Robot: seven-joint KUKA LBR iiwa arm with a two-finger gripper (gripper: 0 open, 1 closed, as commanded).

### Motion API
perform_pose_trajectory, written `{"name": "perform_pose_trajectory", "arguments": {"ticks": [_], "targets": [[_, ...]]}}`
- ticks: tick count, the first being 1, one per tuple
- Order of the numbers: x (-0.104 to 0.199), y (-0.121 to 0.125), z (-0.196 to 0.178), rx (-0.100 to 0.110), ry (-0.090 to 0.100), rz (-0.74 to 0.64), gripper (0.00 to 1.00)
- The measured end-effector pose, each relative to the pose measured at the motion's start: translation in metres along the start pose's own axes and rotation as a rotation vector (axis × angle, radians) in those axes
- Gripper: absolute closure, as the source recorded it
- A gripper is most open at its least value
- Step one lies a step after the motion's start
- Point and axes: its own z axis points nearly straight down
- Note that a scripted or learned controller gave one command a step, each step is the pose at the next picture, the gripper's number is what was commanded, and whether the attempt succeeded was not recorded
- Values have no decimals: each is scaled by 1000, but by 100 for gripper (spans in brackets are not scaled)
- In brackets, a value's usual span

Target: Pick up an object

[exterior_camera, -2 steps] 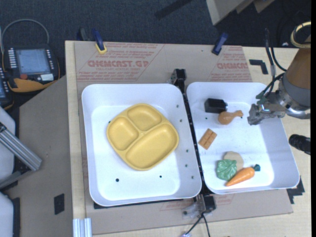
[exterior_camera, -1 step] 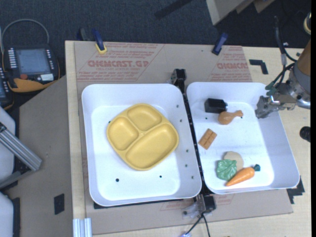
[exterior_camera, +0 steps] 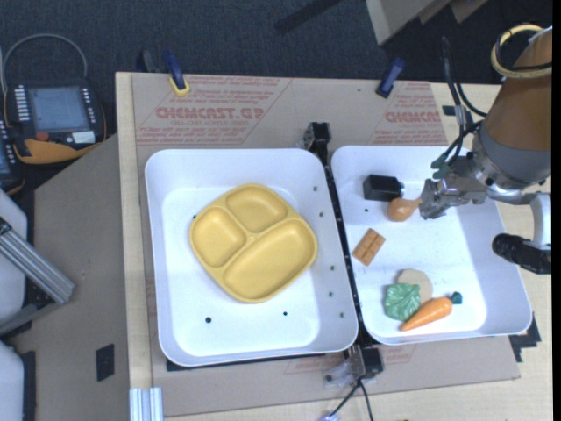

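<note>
Over in the right bin (exterior_camera: 491, 323), the gripper (exterior_camera: 431, 202) hangs just beside a small brown ball (exterior_camera: 401, 209). Whether it is gripping, I cannot tell.

You are looking at a robotics lab, not a home. The bench (exterior_camera: 263, 103) is a board covered with protective paper, held by clamps (exterior_camera: 178, 79) at its far edge. A teach pendant (exterior_camera: 54, 117) with cable lies beyond its left edge, and 2 white bins (exterior_camera: 166, 235) sit on it.
</note>
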Motion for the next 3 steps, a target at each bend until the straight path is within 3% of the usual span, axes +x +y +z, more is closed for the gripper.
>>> {"name": "perform_pose_trajectory", "arguments": {"ticks": [1, 2, 3], "targets": [[60, -8, 8, 1, 0, -1, 100], [111, 0, 2, -5, -1, -2, 100], [163, 0, 21, 2, -2, 0, 100]]}}
